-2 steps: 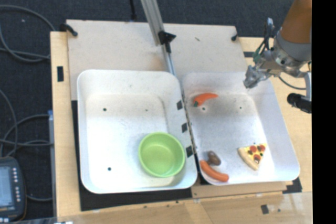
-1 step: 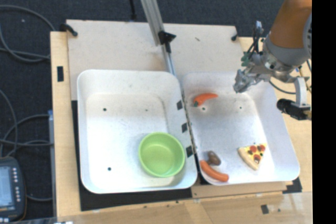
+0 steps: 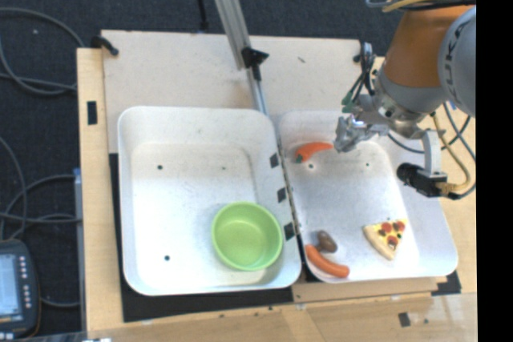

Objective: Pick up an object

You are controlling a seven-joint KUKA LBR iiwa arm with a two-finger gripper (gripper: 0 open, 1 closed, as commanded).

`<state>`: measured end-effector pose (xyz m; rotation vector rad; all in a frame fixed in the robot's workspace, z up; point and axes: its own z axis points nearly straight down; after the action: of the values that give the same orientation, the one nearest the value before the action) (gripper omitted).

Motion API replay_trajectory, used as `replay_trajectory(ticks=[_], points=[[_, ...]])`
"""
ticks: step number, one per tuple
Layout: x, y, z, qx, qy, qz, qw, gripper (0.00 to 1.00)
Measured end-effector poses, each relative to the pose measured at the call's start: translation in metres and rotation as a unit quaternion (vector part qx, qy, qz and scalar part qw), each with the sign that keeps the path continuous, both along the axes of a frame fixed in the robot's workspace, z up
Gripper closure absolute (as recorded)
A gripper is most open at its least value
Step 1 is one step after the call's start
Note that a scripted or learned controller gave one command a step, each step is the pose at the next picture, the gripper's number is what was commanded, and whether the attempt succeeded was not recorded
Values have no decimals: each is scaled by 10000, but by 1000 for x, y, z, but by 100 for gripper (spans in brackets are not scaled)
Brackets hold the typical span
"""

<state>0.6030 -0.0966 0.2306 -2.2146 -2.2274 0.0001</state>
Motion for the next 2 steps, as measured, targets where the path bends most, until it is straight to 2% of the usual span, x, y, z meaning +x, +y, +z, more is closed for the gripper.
replay_trajectory(ticks=[1,2], points=[[-20,42,12,11,-6,7,10000,100],[-37,92,4,2,-1,3,10000,100]])
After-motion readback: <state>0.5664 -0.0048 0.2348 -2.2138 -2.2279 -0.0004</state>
